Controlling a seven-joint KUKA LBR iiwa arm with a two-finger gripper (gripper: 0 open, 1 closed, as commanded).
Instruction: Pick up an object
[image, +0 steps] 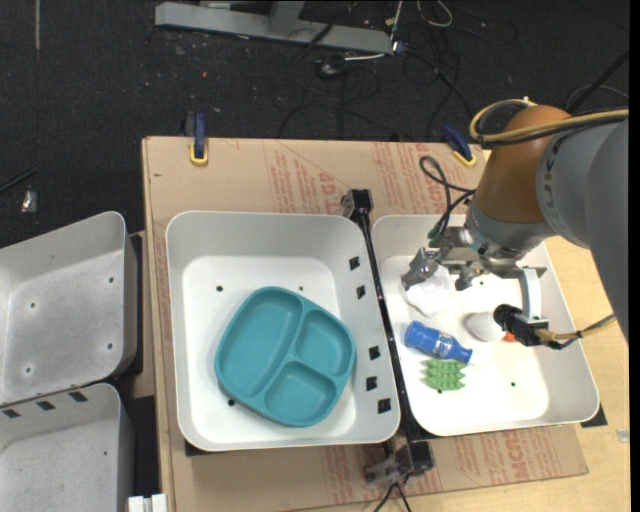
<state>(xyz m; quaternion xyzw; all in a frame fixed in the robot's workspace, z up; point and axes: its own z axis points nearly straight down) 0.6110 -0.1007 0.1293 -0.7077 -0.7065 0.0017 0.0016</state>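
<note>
In the right bin (560, 395) my gripper (441, 273) hangs over the upper left part, open, with nothing between its fingers. A white lump (428, 296) lies just below and to the left of the fingertips. Nearer the front lie a blue bottle (436, 341) on its side and a green bumpy piece (444, 375). A second small white object (482, 326) rests right of the bottle. The arm's grey and orange wrist (515, 180) hides the bin's back right corner.
The left bin (190, 300) holds a teal divided plate (286, 354). A black divider (375, 300) runs between the bins. A black and red cable fitting (512, 322) hangs off the arm beside the small white object. White trays (60, 300) lie off the bench at left.
</note>
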